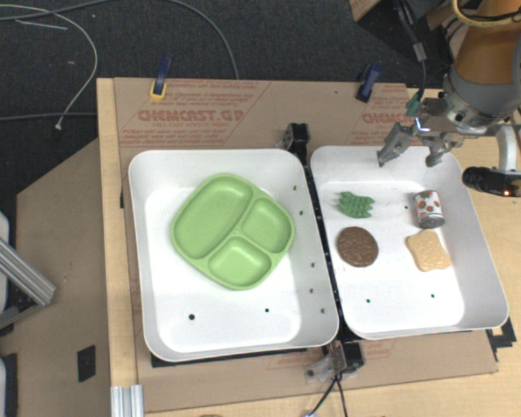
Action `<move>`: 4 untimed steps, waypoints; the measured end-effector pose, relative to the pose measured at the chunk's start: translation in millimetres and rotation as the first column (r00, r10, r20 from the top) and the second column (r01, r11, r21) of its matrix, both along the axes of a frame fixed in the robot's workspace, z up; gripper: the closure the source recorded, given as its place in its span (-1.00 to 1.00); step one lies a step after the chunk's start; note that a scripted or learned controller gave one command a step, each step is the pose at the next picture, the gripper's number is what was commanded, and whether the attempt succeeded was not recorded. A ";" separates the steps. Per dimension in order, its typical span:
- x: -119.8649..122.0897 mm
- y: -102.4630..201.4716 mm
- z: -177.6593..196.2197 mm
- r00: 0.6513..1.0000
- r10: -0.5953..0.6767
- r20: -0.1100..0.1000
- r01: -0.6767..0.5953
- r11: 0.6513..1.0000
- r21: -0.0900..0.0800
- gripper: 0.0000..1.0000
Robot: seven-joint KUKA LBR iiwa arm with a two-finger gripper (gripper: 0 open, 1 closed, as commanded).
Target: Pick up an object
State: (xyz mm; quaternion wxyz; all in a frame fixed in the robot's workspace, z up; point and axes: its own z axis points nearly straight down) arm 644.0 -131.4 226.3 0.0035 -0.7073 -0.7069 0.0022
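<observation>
Right bin (469, 315): four items; left bin (156, 320): one tray (233, 230).

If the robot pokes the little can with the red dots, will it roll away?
Probably. The can looks round and seems to lie on its side, so a nudge could roll it. It's small, likely light. The gripper hangs open above the bin.

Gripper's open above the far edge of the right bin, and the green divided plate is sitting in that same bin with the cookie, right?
Not quite. The camera view shows the green divided plate in the left bin, not the right bin. The gripper is open above the right bin's far edge, and the cookie lies there.
</observation>
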 end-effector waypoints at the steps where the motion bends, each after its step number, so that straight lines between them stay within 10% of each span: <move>1: 1.7 0.1 3.7 1.000 0.001 0.007 -0.001 1.000 -0.001 -1.00; 4: -2.4 9.2 -137.2 1.000 0.000 0.012 0.000 1.000 0.001 -1.00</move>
